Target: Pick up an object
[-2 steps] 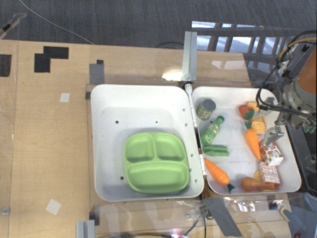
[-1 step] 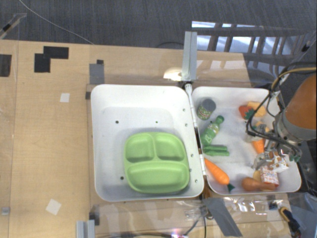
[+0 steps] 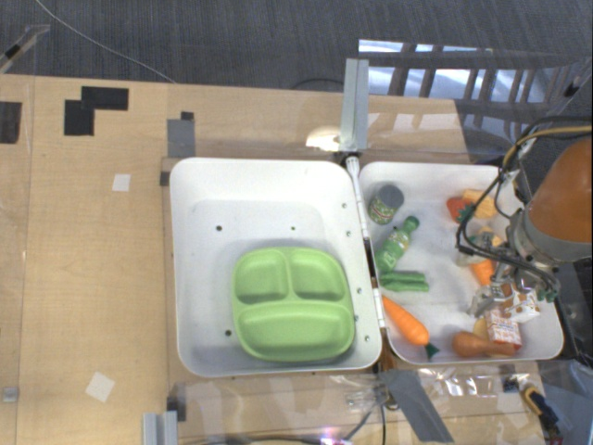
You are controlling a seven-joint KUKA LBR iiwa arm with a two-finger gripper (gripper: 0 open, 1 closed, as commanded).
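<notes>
Orange is showing on the band above the wrist, and under it the gripper [image 3: 505,295] is hanging low over the near right corner of the right bin [image 3: 435,176], seemingly working toward a pick there. Whether it is open or closed cannot be told; cables and wrist hardware are crowding that spot.

Nearest the viewer, just below the gripper, a red-and-white packet [image 3: 508,324] is lying flat on the bin floor, partly tucked under the tool, and a brown sausage-shaped item [image 3: 474,345] is resting just beside it against the near wall. These look like the likeliest targets, since the tool is sitting right over them. Nothing is visibly held.

Left of the gripper, a carrot [image 3: 406,320] is lying at a slant near the dividing wall, and a little farther off a flat green stick [image 3: 403,281] is lying crosswise. Beyond that, a green bottle [image 3: 396,242] is lying on its side, and a small can [image 3: 384,202] is standing farther back by the divider. Orange and yellow pieces [image 3: 466,206] are sitting behind the gripper, partly hidden by cables.

Well to the left, in the other bin [image 3: 213,184], a green divided plate [image 3: 293,304] is resting alone, probably as a drop-off place, so the clutter is staying on the arm's side for easy reach.
</notes>
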